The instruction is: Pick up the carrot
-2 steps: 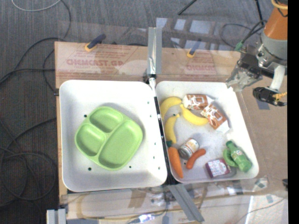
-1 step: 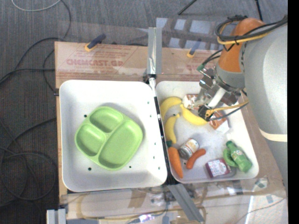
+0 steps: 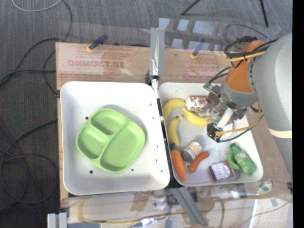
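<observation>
Orange and tapered, the carrot [image 3: 177,165] lies in the right bin [image 3: 203,176], close against its left wall near the front corner. Its long axis runs roughly front to back, thin end toward the front rim. Our gripper [image 3: 219,114] hangs over the bin's back half beside the bananas [image 3: 176,120], so the carrot sits toward the lower left of it, past the small can [image 3: 192,151]. We cannot tell whether the gripper is spread or closed; we see nothing held.
</observation>
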Motion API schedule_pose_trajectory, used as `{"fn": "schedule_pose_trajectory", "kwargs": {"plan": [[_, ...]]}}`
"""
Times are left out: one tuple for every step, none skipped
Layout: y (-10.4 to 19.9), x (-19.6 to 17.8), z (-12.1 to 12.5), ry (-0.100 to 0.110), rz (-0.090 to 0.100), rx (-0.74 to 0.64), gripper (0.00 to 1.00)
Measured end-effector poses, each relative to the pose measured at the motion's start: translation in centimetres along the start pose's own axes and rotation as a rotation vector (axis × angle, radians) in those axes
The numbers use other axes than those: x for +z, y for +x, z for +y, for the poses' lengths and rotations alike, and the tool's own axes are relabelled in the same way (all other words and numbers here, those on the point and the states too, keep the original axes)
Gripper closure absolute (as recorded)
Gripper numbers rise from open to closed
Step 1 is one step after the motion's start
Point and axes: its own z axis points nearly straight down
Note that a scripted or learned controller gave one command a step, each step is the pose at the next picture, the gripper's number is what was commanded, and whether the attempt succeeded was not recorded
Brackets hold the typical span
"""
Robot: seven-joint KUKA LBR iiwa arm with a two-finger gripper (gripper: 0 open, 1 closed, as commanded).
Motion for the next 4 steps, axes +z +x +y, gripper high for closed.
{"fn": "schedule_pose_trajectory", "kwargs": {"plan": [[-1.1, 1.1, -3.8, -0.01, 0.005, 0.406, 1.0], [1.5, 0.8, -4.5, 0.007, -0.006, -0.075, 1.0], [3.1, 1.2, -0.9, 0.032, -0.001, 0.168, 1.0], [0.3, -8.9, -2.0, 0.025, -0.014, -0.052, 1.0]]}}
